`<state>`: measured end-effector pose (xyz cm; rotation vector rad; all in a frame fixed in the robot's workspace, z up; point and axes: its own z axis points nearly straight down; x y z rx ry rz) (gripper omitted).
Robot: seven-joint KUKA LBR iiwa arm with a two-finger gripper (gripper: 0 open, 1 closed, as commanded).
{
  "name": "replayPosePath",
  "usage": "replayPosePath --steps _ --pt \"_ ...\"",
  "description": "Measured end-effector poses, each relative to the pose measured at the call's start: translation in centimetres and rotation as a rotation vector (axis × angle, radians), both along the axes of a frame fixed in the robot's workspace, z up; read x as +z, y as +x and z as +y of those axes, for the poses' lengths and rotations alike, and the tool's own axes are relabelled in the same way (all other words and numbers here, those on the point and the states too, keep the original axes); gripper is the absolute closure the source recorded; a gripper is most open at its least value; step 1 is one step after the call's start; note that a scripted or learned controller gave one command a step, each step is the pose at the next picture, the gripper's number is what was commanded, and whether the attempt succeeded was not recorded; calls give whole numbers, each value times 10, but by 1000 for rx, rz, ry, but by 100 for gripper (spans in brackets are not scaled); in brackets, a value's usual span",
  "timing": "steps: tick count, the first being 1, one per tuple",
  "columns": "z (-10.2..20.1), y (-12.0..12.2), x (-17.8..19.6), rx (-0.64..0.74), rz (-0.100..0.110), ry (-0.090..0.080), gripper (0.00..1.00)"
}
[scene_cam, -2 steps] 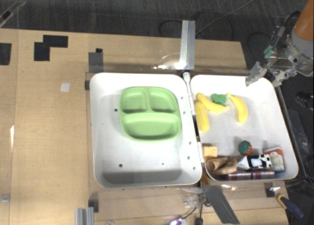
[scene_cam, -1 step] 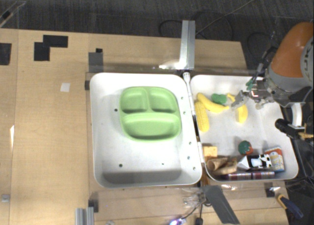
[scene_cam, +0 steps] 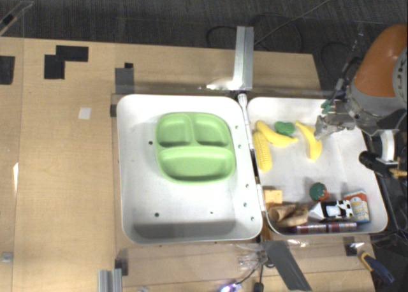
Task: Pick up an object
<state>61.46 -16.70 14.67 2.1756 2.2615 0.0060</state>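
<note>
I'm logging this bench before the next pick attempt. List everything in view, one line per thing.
white bins: 2, white, side by side on the bench
divided plate: 1, green, in the left bin
bananas: 2, yellow, upper part of the right bin
corn cob: 1, yellow, by the right bin's left wall
green item: 1, dark green, between the bananas
small round item: 1, green and red, lower right bin
packages and other pieces: several, mixed colours, along the right bin's bottom edge
arm: 1, grey with orange band, from the right
gripper: 1, above the right bin's upper area, beside a banana
</note>
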Motion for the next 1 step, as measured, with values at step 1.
replayPosePath --steps 1 --pt "-37 1 -15 -1 1 -1 100"
